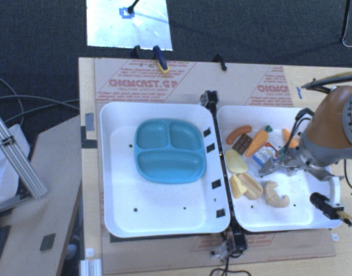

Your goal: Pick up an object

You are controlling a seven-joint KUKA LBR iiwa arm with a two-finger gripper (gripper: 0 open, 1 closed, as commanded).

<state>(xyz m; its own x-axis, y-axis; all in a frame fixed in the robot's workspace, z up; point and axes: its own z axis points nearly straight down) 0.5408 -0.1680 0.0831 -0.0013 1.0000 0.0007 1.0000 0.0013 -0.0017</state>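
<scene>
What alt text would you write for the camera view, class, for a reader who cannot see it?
A grey robot arm reaches from the right into the right white bin, its gripper low among toy foods, including a carrot and a sausage. The left white bin holds a blue divided plate.

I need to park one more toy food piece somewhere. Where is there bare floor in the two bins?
Left bin: open floor in front of the blue divided plate and along its left wall. Right bin: crowded across the middle with toy food and the gripper; a bare strip lies along the near wall below the cashew-shaped piece.
</scene>
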